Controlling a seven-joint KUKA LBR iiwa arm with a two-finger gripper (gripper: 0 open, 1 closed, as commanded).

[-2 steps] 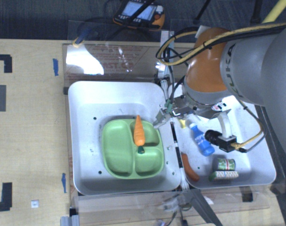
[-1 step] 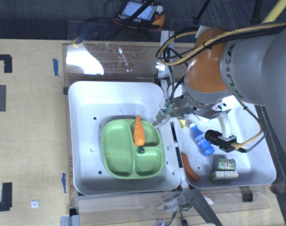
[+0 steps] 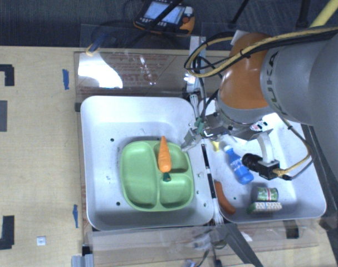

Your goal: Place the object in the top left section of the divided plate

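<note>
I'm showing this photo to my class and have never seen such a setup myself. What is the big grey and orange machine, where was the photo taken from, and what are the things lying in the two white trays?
The photo comes from one camera fixed above the bench, looking down at a slant. The grey machine with the orange band is a robot arm reaching in from the right. Its gripper, a two-finger hand, sits near the edge between the two shallow white bins.

In the left bin lies a green divided plate. A toy carrot rests along the plate's middle ridge, not in the gripper.

The right bin holds a blue bottle, a small green can and a reddish-brown object near its left wall.
</note>
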